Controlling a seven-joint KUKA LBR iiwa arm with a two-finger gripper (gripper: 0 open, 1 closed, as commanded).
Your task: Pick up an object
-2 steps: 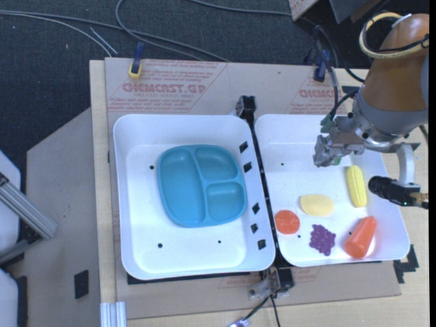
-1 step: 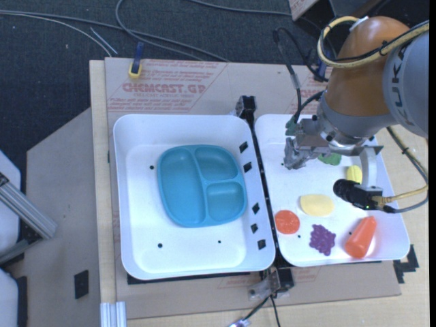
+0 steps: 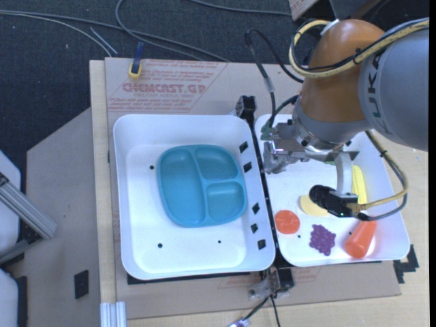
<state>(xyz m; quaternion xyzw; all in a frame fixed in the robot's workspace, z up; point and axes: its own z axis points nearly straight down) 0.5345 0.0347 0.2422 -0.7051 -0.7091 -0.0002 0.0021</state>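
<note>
Left shallow white bin (image 3: 133, 237): smooth teal divided plastic plate (image 3: 201, 184). Right shallow white bin (image 3: 300, 252): knobbly purple grape cluster (image 3: 321, 238), flat orange disc (image 3: 287, 221). Gripper (image 3: 274, 159) sits over its left edge; you can't tell whether it's closed.

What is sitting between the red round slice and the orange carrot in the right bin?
A purple bunch of toy grapes lies between the red round slice and the orange carrot, close to both, as the camera view shows.
</note>
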